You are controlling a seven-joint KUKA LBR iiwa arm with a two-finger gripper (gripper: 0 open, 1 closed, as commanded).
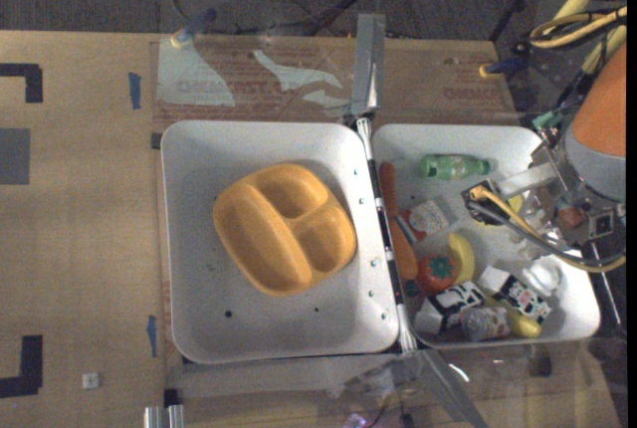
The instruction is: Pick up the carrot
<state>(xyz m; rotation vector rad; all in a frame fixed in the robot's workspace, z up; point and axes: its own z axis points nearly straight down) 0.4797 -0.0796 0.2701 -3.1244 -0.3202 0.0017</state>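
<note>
The flat brown cardboard-covered table (80,247) carries two shallow white plastic bins side by side, and the right bin (498,142) serves here as the landmark. The left white bin (199,317) touches the right bin's left wall and holds a yellow-orange three-compartment plastic plate (284,227) near its middle. The grey arm with an orange band (607,117) hangs over the right bin's right edge, and its jaws (557,207) sit low over the right half of that bin; whether they stand apart or together cannot be told, since cables and the wrist crowd them.

Inside the right bin, the long orange carrot (395,222) lies along the left wall, running from near the far end toward the near end, well apart from the jaws. A green plastic bottle (453,166) lies on its side by the bin's far wall. A yellow banana-like piece (462,257) rests near the bin's middle, touching a round orange-red tomato-like toy (436,272). Two small black-and-white cartons (453,300) lie toward the bin's near wall.
</note>
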